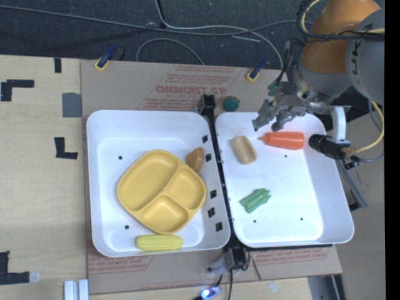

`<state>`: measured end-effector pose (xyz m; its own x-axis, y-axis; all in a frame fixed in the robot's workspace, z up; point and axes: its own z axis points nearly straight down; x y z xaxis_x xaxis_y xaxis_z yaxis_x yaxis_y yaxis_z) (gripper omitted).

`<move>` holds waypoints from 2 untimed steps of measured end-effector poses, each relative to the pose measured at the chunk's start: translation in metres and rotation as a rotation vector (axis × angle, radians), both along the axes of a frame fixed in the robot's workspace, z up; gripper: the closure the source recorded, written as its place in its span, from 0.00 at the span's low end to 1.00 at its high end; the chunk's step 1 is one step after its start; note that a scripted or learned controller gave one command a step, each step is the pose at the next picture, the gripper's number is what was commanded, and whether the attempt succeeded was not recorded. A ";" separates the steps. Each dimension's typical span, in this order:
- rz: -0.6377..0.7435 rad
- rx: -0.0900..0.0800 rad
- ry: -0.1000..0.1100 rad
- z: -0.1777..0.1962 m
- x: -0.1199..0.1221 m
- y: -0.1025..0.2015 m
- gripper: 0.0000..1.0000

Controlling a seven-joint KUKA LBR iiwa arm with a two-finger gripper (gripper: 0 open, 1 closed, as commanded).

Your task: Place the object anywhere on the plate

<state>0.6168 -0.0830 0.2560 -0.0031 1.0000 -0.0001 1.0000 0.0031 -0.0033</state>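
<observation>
Corn (159,242) lies lower left beside the plate (161,191), while upper right the gripper (277,119), fingers apart and empty, hangs above the carrot (284,140), seemingly to grasp it.

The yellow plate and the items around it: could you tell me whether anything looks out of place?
Mildly. The yellow plate sits askew in the left bin, with the corn cob and a brown item lying beside it rather than on it. Nothing looks spilled or damaged.

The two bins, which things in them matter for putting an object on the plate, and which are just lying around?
Job:
yellow plate
gripper
carrot, closest to the gripper

Lying about:
bread roll
green beans
corn cob
brown piece
</observation>
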 end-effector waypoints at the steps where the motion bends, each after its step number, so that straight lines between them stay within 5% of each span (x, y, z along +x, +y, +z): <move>1: 0.001 0.001 0.002 -0.019 -0.019 0.052 1.00; 2: 0.001 0.000 0.000 -0.020 -0.038 0.111 1.00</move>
<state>0.5791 0.0275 0.2362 -0.0046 1.0000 0.0001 1.0000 0.0046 -0.0035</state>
